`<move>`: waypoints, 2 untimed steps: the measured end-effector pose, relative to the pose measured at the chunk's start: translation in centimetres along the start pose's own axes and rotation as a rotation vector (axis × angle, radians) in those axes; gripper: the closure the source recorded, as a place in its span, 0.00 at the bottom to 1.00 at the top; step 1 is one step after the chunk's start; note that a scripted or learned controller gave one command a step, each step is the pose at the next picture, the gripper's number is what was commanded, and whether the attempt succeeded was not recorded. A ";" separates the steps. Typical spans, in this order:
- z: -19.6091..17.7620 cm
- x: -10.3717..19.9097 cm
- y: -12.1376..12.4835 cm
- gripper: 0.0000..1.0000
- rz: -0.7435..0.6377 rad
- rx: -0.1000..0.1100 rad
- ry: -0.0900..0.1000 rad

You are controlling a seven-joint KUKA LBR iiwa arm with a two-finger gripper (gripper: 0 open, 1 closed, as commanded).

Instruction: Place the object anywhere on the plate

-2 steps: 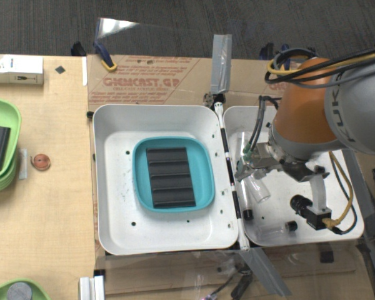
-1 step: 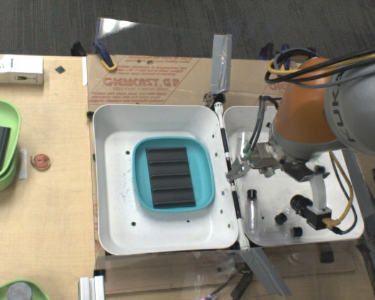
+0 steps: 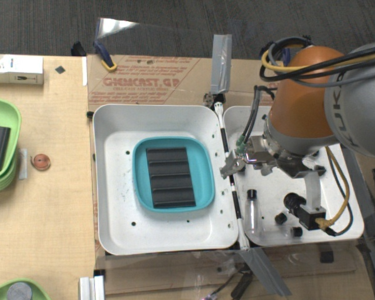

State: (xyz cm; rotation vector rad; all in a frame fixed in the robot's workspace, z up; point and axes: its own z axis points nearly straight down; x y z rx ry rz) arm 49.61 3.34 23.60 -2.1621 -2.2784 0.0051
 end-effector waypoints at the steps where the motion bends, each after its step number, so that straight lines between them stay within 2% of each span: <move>1: -4.8 3.0 7.5 0.00 -0.021 0.000 -0.001; 2: 0.0 1.0 3.9 0.00 0.022 0.002 -0.001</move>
